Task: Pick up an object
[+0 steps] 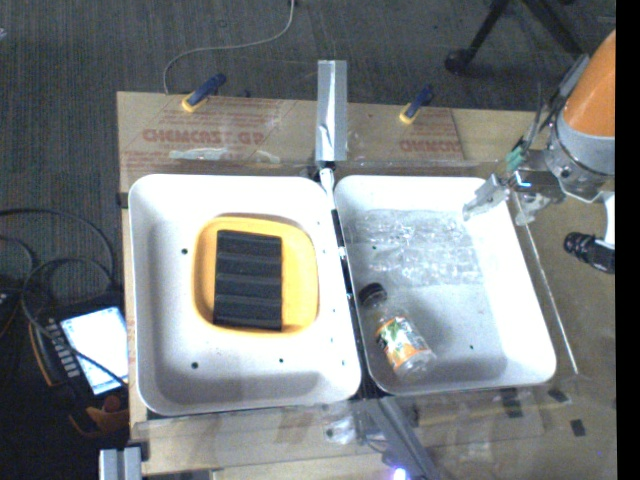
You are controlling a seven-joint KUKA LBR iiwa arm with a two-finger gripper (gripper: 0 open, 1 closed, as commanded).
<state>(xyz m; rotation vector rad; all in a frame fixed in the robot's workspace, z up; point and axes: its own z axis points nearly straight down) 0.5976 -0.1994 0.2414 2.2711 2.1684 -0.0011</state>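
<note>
My gripper (pixel 500 206) hangs over the far right corner of the right bin (pixel 520 318), open, with nothing between its fingers. Below it and to the left, a crinkled clear plastic piece (pixel 420 243) lies across the far half of that bin. A small black round cap (pixel 372 294) rests near the bin's left wall. A small bottle with an orange and green label (pixel 402 342) lies on its side near the front. In the left bin (pixel 160 268) sits a yellow block with a black ridged top (pixel 250 278).
A silver bar (pixel 331 108) stands upright behind the seam between the bins. Two blue and yellow clamps (pixel 203 92) (pixel 416 103) hold the cardboard board at the back. Cables and a small screen (pixel 92 343) lie on the floor at the left.
</note>
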